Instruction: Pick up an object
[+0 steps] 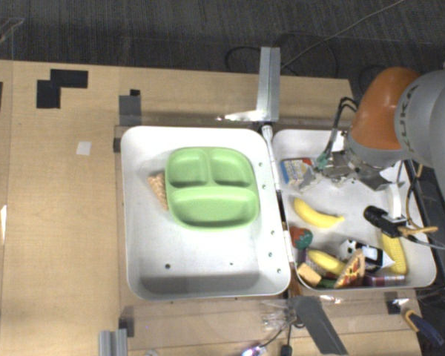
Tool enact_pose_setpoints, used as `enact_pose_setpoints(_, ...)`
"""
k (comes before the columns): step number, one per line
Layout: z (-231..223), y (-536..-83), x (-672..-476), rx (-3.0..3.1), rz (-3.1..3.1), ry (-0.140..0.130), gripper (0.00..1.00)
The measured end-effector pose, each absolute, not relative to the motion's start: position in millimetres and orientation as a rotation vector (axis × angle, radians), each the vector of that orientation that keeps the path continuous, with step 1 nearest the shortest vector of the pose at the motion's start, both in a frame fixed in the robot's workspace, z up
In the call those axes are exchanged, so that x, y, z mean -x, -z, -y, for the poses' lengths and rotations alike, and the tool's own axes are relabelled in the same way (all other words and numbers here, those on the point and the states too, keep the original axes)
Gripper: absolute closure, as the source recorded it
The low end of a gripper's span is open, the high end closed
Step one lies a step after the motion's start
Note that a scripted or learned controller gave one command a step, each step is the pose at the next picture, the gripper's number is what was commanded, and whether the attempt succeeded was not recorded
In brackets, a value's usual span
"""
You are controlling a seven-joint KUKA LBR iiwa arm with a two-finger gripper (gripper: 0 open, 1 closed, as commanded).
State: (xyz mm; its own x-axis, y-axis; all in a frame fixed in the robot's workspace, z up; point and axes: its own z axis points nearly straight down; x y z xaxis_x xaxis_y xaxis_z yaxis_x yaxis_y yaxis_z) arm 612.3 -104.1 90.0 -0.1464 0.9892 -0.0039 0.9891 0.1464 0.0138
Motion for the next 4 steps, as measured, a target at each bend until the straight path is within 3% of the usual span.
enact_pose_setpoints(1,119,-91,-545.0,-2.038,-2.373,-0.015,0.0)
enact_pose_setpoints(2,116,-100,-547.6,-2.038,-2.376,-0.024,1.0)
enact_pose_setpoints(3,71,-184,-580.4,-2.253,-2.187,-0.002,1.0)
enact_pose_setpoints(4,57,-199,-641.9,-2.357,-2.075,-0.001,1.0)
